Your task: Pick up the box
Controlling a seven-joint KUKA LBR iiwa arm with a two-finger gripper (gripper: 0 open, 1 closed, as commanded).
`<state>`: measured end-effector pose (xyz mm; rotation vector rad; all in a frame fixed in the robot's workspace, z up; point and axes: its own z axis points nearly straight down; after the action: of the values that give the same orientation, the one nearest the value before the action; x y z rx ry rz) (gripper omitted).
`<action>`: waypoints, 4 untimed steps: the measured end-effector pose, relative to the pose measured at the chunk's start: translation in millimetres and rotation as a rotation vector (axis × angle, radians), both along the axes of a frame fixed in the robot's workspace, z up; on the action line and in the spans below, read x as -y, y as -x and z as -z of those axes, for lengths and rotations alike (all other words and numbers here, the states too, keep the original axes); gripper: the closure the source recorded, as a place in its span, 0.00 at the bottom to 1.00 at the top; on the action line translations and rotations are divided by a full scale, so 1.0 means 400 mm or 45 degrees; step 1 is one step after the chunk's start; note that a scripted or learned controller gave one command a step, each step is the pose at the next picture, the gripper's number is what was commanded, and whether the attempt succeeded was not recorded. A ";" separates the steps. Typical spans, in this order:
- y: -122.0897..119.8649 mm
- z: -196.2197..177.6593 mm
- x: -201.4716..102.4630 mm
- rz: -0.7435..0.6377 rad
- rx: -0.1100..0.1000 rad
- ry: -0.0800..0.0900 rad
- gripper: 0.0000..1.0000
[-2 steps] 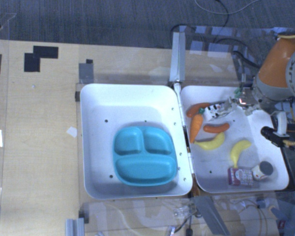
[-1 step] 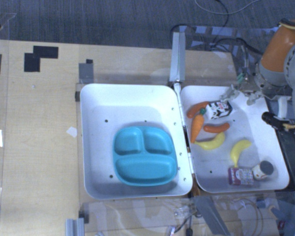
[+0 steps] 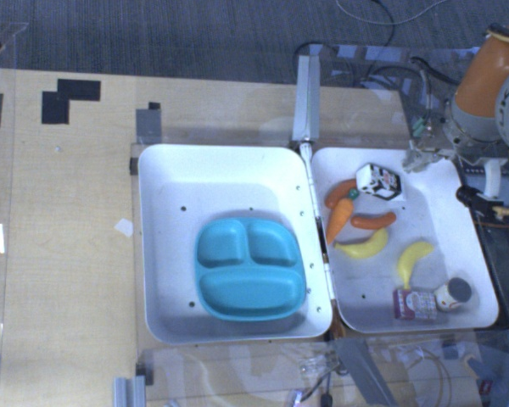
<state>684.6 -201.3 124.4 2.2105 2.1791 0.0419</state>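
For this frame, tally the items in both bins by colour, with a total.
Blue: 1, the tray in the left bin
Orange: 2, the carrot and sausage in the right bin
Yellow: 2, bananas
Black and white: 1, the box
Purple: 1, a carton
Grey and cream: 1, a small cup
Total: 8

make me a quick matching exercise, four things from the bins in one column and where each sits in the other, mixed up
Things:
1. blue divided plate
2. black and white box
3. carrot
4. purple carton

Places:
A. near front edge of the right bin
B. far end of the right bin
C. middle of the left bin
D. beside the right bin's left wall

Pairs: 1-C, 2-B, 3-D, 4-A
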 end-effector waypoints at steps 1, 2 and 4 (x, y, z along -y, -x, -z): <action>0.079 0.093 -0.006 0.120 -0.049 -0.011 1.00; 0.101 -0.255 -0.030 0.108 -0.045 -0.010 1.00; 0.108 -0.253 -0.029 0.161 -0.052 -0.012 1.00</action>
<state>641.4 -189.7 225.7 2.3696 2.0571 0.0033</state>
